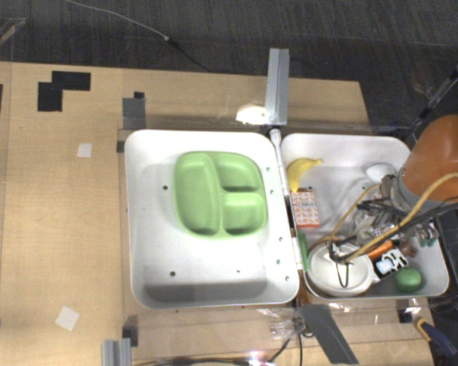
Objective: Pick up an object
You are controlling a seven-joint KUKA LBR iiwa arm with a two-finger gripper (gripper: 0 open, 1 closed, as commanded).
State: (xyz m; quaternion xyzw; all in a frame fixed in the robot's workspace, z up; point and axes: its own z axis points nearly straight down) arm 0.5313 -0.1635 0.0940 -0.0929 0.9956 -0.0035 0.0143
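The arm reaches down into the right bin [343, 155], its gripper [372, 221] low among cables near the bin's middle. Around it lie a yellow banana [300, 170] at the bin's back left, a red-and-white packet [304, 209] along the left wall, a white bowl [337, 269] at the front, an orange-and-black item [387, 255] just beside the gripper, and a green ball [408, 279] at the front right. Nothing can be made out between the gripper's tips.
The left bin [149, 242] holds an upside-down green divided tray [218, 193]. A grey metal post [277, 86] stands behind the wall between the bins. Tan bench surface stretches to the left, with black markers at the far left.
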